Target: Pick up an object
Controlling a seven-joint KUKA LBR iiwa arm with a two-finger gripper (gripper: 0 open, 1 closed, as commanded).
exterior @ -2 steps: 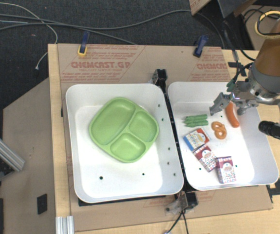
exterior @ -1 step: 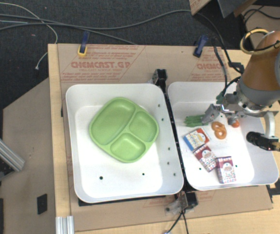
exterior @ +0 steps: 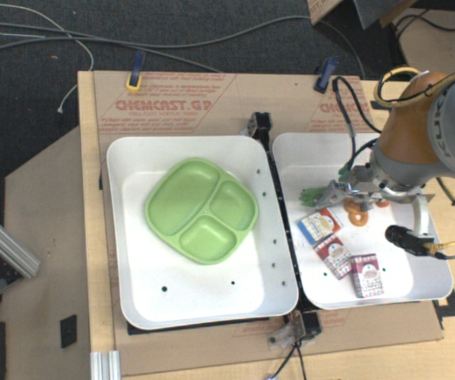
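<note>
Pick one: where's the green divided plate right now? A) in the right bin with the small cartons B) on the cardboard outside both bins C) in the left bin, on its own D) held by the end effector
C: the green divided plate lies flat in the left bin, while the small cartons sit in the right bin under the arm.

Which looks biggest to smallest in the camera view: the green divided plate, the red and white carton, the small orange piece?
1. Green divided plastic plate, by far the largest.
2. Red and white carton.
3. Small orange piece, the smallest, partly hidden by the arm.
</note>
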